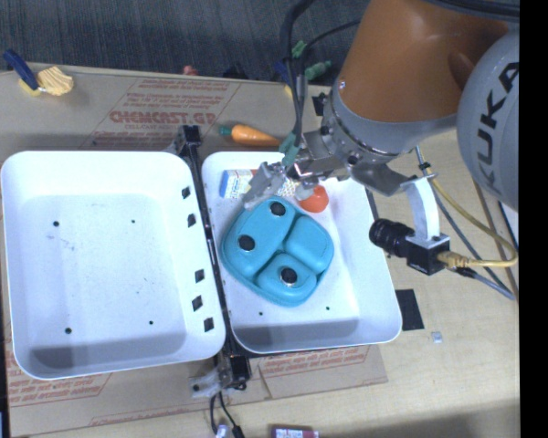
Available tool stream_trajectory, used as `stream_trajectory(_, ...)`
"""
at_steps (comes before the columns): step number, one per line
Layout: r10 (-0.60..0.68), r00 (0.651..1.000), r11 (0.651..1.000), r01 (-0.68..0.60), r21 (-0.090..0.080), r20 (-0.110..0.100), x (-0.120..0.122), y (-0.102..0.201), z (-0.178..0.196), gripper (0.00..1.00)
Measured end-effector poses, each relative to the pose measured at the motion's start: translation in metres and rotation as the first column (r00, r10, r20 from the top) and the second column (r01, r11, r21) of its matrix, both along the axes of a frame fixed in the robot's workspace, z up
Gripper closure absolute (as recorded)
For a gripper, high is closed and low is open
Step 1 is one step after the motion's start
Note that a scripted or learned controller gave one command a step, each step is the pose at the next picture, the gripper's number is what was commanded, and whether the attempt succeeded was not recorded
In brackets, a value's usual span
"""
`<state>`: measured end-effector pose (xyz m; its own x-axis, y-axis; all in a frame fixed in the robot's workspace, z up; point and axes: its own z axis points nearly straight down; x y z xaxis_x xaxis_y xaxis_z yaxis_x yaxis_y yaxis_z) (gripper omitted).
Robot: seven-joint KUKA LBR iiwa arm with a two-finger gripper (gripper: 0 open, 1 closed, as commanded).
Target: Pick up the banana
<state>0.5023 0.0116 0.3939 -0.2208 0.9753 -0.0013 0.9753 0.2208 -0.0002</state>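
the big grey and orange arm reaches in from the right and hangs over the far end of the right bin. its gripper is low over the top of that bin, but it is a shiny blur there, so i cannot tell how it is set. i cannot pick out the banana for sure.

a big blue toy with three dark spots lies in the middle of the right bin. a small red-orange thing sits just by the blue toy, near the gripper. a little blue and white thing lies in the top left corner of that bin.

the left bin is beside it. an orange carrot lies on the worktop behind the bins. a small yellow thing sits at the far left corner.
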Motion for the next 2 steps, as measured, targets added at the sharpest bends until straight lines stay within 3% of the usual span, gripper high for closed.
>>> stream_trajectory(1, -0.338, 0.941, 0.941, 0.338, 0.0, -0.001, -0.026, 0.058, 0.012, 0.0)
stream_trajectory(2, -0.73, 0.684, 0.684, 0.73, -0.004, -0.004, -0.014, 0.108, -0.03, 0.0)
